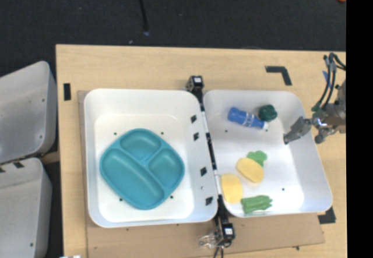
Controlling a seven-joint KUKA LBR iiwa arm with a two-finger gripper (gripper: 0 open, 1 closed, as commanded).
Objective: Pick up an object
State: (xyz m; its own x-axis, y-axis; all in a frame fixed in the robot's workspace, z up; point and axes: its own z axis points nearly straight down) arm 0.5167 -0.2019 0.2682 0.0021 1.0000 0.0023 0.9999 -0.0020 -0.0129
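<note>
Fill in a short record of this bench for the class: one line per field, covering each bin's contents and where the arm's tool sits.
left bin: teal divided plate
right bin: blue bottle, dark green toy, yellow pineapple toy, pale yellow block, green toy
tool: over the right bin's right edge, apart from all items
item picked: none visible between the fingers
</note>
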